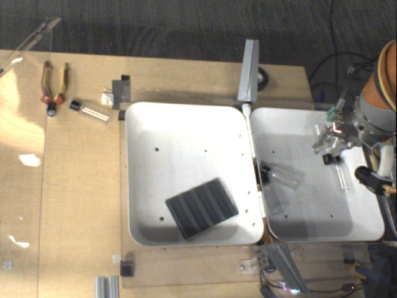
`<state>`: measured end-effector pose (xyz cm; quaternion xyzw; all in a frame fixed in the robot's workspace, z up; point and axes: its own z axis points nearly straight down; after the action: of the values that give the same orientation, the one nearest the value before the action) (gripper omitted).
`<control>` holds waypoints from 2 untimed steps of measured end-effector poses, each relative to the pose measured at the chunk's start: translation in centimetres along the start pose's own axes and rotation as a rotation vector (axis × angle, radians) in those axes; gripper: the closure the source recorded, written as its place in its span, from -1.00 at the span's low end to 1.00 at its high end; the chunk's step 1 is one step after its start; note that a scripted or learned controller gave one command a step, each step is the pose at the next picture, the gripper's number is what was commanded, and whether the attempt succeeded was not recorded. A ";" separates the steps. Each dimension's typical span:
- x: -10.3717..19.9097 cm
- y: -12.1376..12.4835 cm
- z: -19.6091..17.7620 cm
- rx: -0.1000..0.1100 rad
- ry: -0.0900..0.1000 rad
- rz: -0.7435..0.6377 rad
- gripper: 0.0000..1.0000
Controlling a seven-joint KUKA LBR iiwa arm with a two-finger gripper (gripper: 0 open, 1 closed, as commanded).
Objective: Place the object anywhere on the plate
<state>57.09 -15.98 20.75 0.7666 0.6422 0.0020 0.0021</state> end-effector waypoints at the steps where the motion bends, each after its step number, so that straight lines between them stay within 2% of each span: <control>1: 7.4 3.4 4.3 0.004 0.000 -0.023 1.00; 2: 15.7 6.0 2.3 0.004 -0.001 0.404 1.00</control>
<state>65.74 -1.59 18.51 0.8798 0.4754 0.0009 0.0006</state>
